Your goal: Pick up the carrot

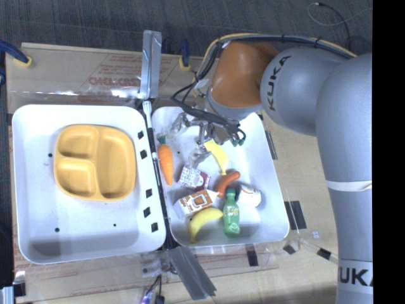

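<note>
My single fixed camera looks down at a slant from above the bench (297,189), near enough that both white bins, left bin (25,170) and right bin (269,189), span the frame; the arm (342,119) enters from the right.

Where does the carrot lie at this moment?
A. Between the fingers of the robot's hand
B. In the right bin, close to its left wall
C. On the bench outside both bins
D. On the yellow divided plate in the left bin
B: the carrot lies in the right bin, along its left wall, green top pointing up the view, apart from the hand.
</note>
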Controlling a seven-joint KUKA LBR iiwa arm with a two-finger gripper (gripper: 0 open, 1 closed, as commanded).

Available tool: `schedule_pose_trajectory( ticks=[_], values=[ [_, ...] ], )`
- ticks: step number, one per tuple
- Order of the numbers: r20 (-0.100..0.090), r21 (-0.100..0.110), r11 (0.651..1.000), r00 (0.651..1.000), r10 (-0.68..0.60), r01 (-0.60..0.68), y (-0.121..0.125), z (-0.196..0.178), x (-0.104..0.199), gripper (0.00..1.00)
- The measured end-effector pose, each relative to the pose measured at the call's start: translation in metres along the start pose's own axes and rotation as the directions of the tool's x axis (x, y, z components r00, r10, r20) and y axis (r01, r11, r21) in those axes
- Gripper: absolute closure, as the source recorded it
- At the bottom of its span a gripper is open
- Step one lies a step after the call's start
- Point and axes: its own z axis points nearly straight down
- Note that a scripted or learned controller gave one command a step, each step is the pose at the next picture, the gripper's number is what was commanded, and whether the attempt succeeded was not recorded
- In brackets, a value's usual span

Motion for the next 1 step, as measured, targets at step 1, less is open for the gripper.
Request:
schedule_pose_trajectory(
  ticks=[1],
  values=[
    [-0.001,-0.001,0.970,0.970,-0.242,0.242,-0.0045,0.0024,-0.0080,0.00]
  ],
)
